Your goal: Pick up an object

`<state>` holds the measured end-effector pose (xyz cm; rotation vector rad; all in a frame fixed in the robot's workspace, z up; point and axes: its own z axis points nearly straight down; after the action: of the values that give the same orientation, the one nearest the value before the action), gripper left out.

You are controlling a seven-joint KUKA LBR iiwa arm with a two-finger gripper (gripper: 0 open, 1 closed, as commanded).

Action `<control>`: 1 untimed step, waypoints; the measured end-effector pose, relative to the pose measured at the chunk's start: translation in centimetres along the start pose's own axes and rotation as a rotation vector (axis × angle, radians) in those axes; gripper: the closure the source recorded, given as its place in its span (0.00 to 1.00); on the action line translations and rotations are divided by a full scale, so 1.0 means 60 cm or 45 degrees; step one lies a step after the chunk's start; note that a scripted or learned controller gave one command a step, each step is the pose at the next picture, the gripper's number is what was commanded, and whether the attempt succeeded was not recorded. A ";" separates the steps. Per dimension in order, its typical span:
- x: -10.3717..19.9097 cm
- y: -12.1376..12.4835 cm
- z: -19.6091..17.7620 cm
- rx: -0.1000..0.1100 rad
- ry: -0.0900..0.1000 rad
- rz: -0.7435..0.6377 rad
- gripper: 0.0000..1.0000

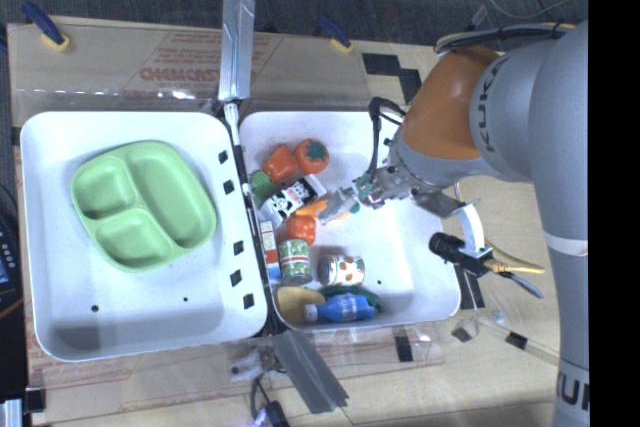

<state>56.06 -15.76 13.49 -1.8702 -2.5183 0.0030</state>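
Note:
My gripper (352, 197) hangs low in the middle of the right bin (420, 255), reaching in from the right under the orange-banded wrist. Its tip is right beside a small orange carrot-like piece (312, 208); I cannot tell whether they touch. To the left of that lie a black-and-white carton (288, 200), an orange pepper (281, 162) and a red tomato (313, 153) with a green top. Nearer the front are a small orange jar (298, 230), a green-labelled can (296, 259), a patterned can (342, 270) and a blue bottle (340, 307).
The left bin (60, 315) holds a green divided plate (143, 203). A green piece (262, 183) and a slim red box (268, 241) lie along the right bin's left wall, and a yellow item (290, 298) at its front. Bare floor shows in the right bin's right half.

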 end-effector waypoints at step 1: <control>0.000 0.000 0.000 -0.001 -0.001 0.001 0.00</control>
<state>56.07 -15.79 13.52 -1.8711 -2.5185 0.0027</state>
